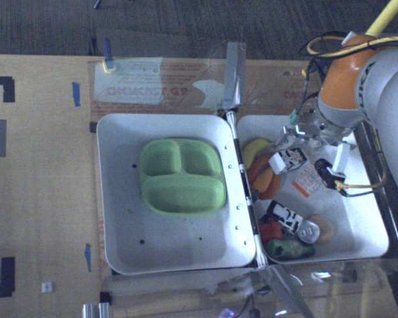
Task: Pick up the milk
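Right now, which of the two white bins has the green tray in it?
The left bin: the green divided tray lies in its upper middle. The right bin, under the gripper, holds a jumble of small items instead.

Arm [378, 78]: grey w/ orange band above the wrist. Both bins [119, 244] white. Left of the gripper [293, 152], well apart: pale green tray [182, 176]. Just left: yellow [255, 150] and orange-red [262, 177] items. Below it: black-and-white patterned carton [284, 215], silver can top [308, 231], dark green item [285, 248].
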Action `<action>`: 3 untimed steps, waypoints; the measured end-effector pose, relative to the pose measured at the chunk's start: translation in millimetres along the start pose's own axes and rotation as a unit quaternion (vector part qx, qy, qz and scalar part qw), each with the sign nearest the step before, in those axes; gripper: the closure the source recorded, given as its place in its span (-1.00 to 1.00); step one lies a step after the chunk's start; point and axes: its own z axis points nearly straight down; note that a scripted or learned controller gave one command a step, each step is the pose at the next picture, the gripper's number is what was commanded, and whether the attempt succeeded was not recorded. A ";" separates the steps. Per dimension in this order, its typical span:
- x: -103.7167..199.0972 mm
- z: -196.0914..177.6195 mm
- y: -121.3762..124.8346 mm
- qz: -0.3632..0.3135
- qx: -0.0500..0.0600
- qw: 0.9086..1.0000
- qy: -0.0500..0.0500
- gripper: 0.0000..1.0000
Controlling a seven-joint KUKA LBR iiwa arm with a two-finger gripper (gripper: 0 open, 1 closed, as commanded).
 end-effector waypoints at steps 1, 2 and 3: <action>0.8 -10.8 1.1 -0.001 -0.001 1.000 -0.001 1.00; -32.6 2.5 -5.2 0.154 0.001 0.988 0.000 1.00; -25.3 -80.7 -14.8 0.162 0.001 0.987 0.000 1.00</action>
